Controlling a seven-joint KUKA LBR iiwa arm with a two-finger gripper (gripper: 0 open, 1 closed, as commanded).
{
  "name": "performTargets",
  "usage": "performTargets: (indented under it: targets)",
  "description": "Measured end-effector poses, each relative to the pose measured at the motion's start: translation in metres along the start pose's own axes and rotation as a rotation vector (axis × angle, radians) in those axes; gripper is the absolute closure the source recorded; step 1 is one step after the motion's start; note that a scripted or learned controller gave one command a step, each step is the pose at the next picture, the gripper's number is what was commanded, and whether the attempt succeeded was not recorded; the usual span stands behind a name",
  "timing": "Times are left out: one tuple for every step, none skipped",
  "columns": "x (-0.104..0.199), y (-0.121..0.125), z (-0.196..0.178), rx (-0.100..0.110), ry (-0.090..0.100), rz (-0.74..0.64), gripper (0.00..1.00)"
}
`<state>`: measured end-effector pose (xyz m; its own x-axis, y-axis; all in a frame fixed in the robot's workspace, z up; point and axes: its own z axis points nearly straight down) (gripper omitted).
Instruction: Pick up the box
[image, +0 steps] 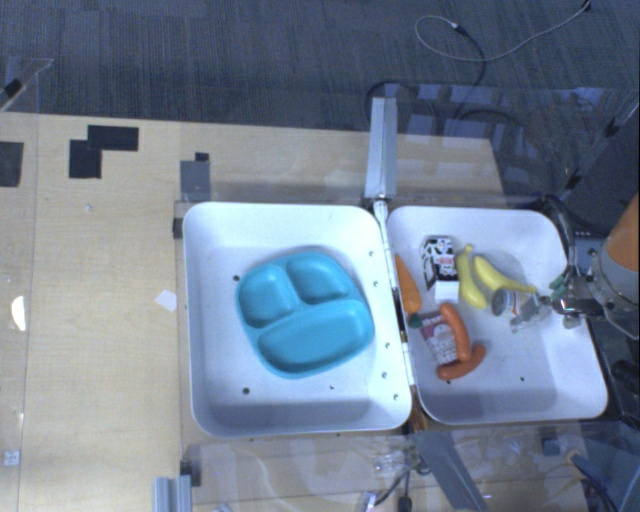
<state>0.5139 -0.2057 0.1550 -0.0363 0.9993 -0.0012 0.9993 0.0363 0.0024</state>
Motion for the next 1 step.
performTargets:
  targets:
    - [-0.0001, 0.022, 0.06, -0.003, 0.001, 0.015, 0.0]
